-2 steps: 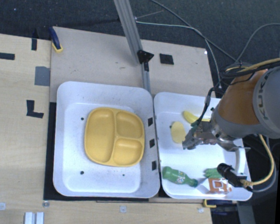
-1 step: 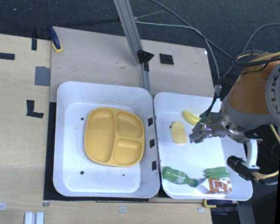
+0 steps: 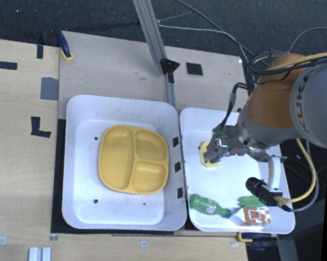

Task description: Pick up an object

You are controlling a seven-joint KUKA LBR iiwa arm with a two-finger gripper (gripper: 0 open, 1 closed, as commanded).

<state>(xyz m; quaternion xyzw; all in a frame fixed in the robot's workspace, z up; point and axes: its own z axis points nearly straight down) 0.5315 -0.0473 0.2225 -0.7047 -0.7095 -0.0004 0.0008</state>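
I see the gripper (image 3: 212, 154) lowered into the right bin (image 3: 195, 127), directly over a small yellow object (image 3: 209, 160). The object sits at the fingertips, touching them, on the bin floor. I cannot tell how the fingers are set, nor whether the object lies between them. Toward the near edge from the fingers lies a green bottle (image 3: 208, 205), with an orange-and-white packet (image 3: 255, 216) beside it. Left of the fingers, in the left bin (image 3: 79, 148), rests a yellow divided plate (image 3: 133, 159).

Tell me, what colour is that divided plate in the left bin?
Yellow. The divided plate shows clearly in the camera view.
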